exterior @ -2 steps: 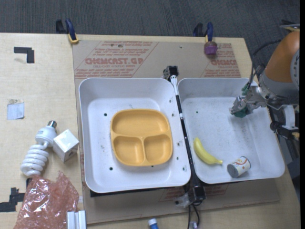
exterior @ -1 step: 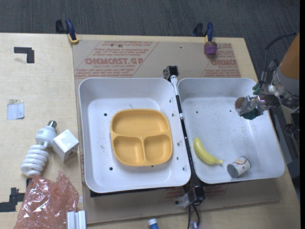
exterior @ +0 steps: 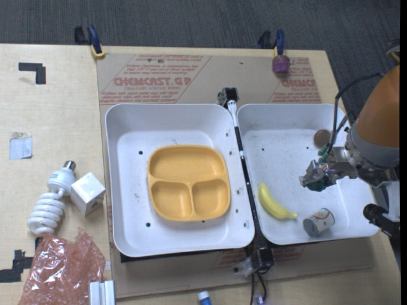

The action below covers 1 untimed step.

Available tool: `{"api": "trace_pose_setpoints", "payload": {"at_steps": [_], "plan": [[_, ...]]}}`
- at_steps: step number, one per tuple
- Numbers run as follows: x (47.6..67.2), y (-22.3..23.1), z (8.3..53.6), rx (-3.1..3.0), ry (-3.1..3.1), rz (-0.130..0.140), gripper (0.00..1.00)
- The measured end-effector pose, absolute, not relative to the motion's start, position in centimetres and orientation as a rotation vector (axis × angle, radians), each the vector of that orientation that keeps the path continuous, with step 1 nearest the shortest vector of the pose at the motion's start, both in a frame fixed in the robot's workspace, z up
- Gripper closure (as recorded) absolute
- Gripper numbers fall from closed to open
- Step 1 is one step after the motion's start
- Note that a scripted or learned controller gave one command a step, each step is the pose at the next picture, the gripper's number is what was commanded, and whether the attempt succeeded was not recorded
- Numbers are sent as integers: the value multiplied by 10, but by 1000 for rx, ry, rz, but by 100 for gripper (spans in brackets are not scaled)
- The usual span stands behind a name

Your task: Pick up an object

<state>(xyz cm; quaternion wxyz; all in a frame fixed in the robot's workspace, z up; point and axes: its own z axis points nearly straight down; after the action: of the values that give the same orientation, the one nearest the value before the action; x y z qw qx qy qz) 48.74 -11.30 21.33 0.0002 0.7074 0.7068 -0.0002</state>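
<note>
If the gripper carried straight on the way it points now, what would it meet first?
The gripper seems to point down and leftward into the right bin. It would likely meet the bin's bare floor first, above the banana. Depth is hard to judge from this slanted view.

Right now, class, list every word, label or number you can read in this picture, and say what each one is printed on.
"CHEMCAST G P" in red, printed on the brown board behind the left bin; the smaller red lines under it are too blurred to read.
More of the same red print, on the board behind the right bin, too blurred to read.
Small cylinder in the right bin: its markings are too small to read.
</note>
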Motion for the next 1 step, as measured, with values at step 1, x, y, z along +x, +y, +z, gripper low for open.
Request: {"api": "trace_pose_setpoints", "payload": {"at_steps": [1], "plan": [[478, -89, 219, 2222, 2221, 0, 100]]}}
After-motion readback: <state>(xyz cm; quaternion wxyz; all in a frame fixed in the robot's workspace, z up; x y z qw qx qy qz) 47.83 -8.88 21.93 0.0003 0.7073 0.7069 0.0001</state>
